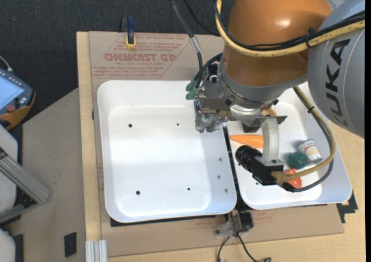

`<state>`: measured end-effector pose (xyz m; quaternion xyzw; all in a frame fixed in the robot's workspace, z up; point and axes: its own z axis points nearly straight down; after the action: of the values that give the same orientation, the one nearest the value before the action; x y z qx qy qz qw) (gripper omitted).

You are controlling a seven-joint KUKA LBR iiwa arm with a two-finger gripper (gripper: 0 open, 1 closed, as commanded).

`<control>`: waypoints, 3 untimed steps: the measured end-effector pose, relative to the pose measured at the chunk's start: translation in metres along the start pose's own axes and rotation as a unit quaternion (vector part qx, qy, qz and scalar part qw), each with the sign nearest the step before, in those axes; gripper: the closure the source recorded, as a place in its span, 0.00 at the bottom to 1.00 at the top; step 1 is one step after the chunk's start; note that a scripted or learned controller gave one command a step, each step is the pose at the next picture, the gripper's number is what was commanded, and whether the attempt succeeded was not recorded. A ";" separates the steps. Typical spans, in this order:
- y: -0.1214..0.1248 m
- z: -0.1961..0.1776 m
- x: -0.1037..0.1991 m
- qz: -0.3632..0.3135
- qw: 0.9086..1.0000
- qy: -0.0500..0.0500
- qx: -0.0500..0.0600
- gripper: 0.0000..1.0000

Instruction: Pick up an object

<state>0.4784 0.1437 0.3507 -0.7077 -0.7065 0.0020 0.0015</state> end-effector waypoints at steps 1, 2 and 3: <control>0.007 -0.046 0.038 -0.003 1.000 0.002 -0.005 1.00; 0.000 -0.029 0.002 0.001 1.000 0.000 0.000 1.00; 0.001 -0.102 0.005 -0.001 1.000 0.002 -0.007 1.00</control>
<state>0.4799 0.1486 0.4524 -0.7067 -0.7075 -0.0043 -0.0020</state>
